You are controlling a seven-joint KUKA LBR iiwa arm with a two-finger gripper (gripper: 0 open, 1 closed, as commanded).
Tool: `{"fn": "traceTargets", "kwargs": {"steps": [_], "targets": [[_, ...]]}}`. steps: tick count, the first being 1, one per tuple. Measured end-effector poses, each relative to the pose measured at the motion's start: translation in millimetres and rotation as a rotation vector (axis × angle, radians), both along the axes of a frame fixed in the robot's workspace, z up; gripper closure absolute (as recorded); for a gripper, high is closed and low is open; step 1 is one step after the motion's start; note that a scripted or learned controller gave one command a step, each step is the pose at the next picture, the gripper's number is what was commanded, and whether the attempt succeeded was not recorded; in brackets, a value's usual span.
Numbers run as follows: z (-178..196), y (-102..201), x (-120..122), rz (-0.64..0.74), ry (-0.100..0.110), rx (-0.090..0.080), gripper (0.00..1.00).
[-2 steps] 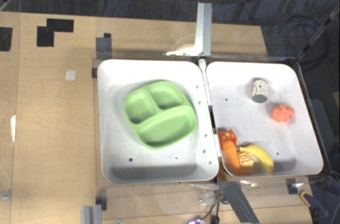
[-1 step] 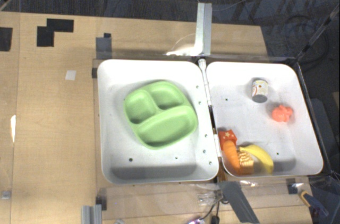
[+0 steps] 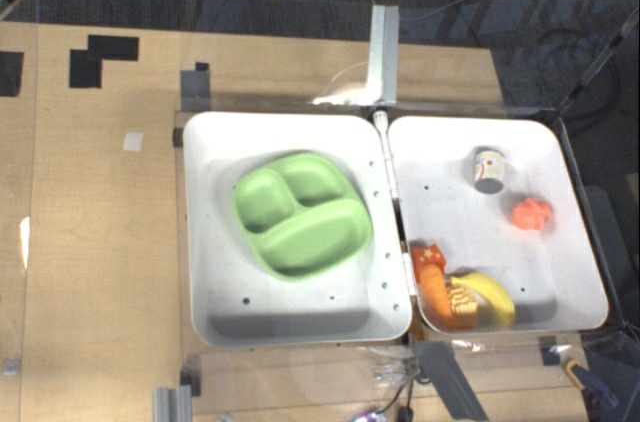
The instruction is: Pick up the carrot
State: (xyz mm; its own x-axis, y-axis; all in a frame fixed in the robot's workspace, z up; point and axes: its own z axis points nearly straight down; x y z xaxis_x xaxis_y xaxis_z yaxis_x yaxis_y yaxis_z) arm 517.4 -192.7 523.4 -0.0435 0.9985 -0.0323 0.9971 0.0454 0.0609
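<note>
1. The orange tapered carrot (image 3: 437, 294) lies in the right white bin's (image 3: 560, 210) near-left corner, touching a yellow banana (image 3: 487, 295); a grasp may snag both.
2. The pincer's state cannot be told.

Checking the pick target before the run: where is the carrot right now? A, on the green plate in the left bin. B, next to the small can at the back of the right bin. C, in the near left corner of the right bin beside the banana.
C: the carrot lies in the right bin's near left corner, against the banana.
</note>
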Motion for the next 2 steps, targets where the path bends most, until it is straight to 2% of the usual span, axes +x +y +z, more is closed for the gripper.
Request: {"fn": "traceTargets", "kwargs": {"steps": [2], "targets": [[24.9, 2.0, 2.6, 0.015, -0.013, -0.007, 1.0]]}}
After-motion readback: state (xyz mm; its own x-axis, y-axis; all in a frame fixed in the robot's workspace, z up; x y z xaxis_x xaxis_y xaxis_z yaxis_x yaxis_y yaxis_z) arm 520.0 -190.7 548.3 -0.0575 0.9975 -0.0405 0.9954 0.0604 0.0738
